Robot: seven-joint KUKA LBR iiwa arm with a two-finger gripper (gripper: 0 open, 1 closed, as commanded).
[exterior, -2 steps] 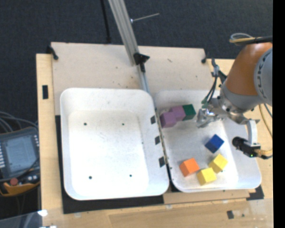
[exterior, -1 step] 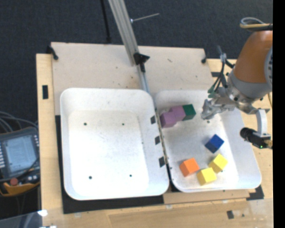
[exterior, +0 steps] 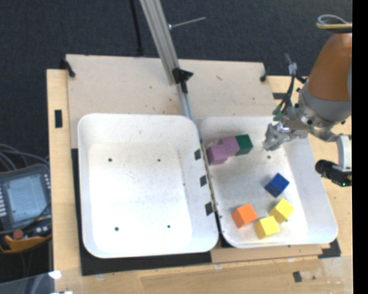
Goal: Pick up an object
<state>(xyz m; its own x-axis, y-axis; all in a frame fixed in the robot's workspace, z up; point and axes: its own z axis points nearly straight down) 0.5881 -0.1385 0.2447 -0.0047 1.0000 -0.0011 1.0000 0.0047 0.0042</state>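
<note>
The right bin [exterior: 306, 188] holds several small blocks. A purple block [exterior: 221, 150] and a green block [exterior: 243, 143] lie side by side near its upper left. A blue block [exterior: 276, 184] sits in the middle. An orange block [exterior: 245, 214] and two yellow blocks [exterior: 283, 210] [exterior: 267, 226] lie near the front. My gripper [exterior: 272, 139] hangs over the bin's upper right part, to the right of the green block and apart from it. Nothing shows between its fingers.
The left bin [exterior: 92, 182] stands beside the right one, with a divider and black clips between them. A slanted metal rail [exterior: 162, 38] crosses the back of the bench. A handheld pendant [exterior: 21, 201] lies at the far left, off the bench.
</note>
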